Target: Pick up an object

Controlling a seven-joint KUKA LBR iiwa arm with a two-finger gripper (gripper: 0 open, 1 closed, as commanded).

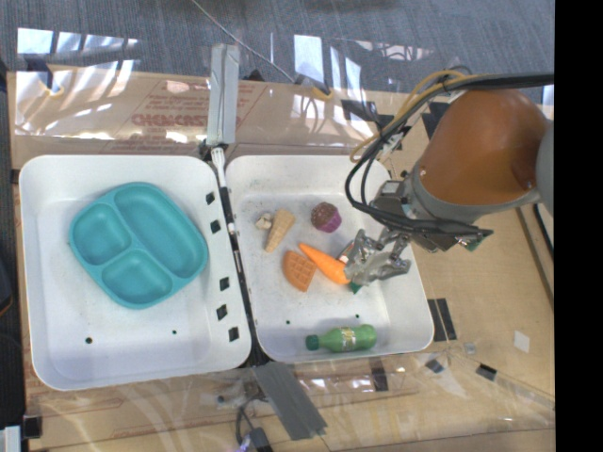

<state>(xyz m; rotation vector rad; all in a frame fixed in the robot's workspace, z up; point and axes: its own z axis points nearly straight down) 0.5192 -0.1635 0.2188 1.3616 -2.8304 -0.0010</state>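
My gripper point(374, 262) hangs low in the right bin point(405, 309), on the right of its middle. Its metal tip sits right at the green top end of an orange carrot point(323, 264), which lies slantwise on the bin floor. An orange waffle piece point(299, 272) touches the carrot's left side. Further back lie a purple round fruit point(326, 217) and a tan cone-shaped piece point(276, 229). A green bottle point(341, 338) lies on its side near the bin's front wall.
The left bin point(47, 347) holds a teal divided plate point(139, 243). A hinge strip with black clips point(228, 252) separates the two bins. Cables point(377, 158) loop from the arm's orange wrist over the right bin's back corner.
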